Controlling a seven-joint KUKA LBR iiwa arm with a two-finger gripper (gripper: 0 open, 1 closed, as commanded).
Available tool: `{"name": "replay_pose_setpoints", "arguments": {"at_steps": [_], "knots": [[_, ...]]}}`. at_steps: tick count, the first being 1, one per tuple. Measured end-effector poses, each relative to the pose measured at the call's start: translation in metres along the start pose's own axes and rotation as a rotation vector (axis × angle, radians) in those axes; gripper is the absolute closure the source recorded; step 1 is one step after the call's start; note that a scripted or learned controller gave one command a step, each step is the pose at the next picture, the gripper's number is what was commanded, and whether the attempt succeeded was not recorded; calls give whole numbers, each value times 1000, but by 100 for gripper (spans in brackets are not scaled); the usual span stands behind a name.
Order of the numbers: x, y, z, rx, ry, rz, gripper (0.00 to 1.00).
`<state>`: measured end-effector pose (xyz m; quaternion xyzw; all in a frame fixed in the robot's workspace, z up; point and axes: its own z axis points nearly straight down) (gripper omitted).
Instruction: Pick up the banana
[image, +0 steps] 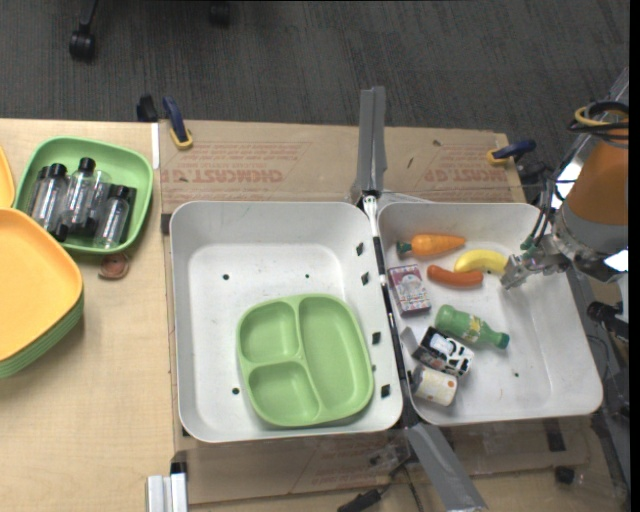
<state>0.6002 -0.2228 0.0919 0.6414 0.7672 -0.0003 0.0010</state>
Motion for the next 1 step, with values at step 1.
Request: {"name": "replay_pose_setpoints", "arguments": {"at_steps": [1], "knots": [[33,2,0,2,2,35,100]]}}
